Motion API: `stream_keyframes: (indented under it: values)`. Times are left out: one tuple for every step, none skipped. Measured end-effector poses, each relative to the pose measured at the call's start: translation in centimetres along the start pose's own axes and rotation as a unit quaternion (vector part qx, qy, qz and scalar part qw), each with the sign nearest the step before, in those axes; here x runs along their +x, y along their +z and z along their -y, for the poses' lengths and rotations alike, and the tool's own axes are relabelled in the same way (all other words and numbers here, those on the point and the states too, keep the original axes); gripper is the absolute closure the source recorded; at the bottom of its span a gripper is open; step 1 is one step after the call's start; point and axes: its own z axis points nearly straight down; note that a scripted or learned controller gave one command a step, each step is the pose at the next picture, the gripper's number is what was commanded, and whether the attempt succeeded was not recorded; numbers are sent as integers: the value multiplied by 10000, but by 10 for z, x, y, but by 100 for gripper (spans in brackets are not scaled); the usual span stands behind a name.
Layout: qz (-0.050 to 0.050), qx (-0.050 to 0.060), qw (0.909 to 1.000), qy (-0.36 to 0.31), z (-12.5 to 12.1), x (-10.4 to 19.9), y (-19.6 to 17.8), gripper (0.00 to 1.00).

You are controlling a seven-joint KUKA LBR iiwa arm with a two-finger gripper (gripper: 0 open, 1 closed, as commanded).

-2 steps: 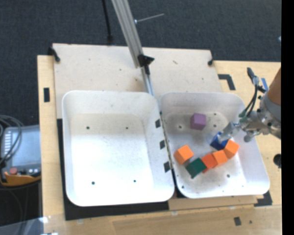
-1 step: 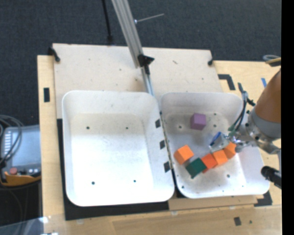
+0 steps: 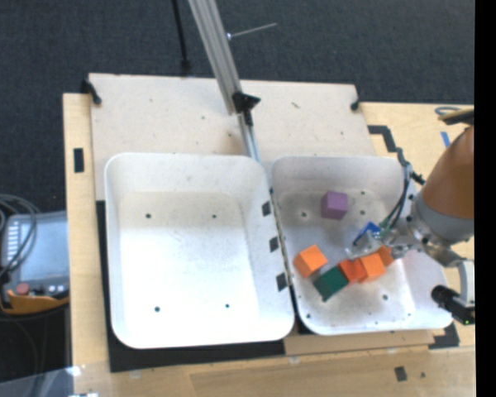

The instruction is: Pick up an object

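Observation:
The right bin holds several small blocks. A purple cube lies toward its back. An orange cube sits near the bin's left wall, with a dark green block just in front of it. Two orange blocks lie side by side to the right of the green one. A small blue piece shows just behind them. My gripper is low in the bin, right over the orange pair and beside the blue piece. The arm's wrist hides what lies beneath it.
The left bin stands beside the right one. A slanted metal pole rises from between the bins at the back. A grey box with cables sits off the bench's left edge.

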Motion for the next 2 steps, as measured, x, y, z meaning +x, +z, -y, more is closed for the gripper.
stream_keyframes:
  values:
    - [5,-31,10000,50,-2,-1,-11,100]
    - [-18,62,10000,-8,-6,-11,-71,100]
